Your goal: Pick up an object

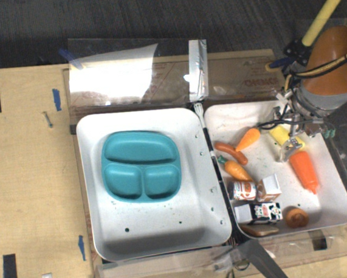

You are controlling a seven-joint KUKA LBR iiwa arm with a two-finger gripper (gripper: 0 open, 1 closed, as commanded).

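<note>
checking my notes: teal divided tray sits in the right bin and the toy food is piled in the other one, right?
Not quite. The camera view shows the teal divided tray in the left bin, not the right. The toy food, such as the big orange carrot, lies in the other bin, on the right.

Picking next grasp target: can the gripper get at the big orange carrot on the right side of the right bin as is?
Probably yes. The gripper hangs right above the carrot's top end, and the carrot lies on bare bin floor with nothing over it. The yellow piece beside its tip might crowd the approach.
</note>
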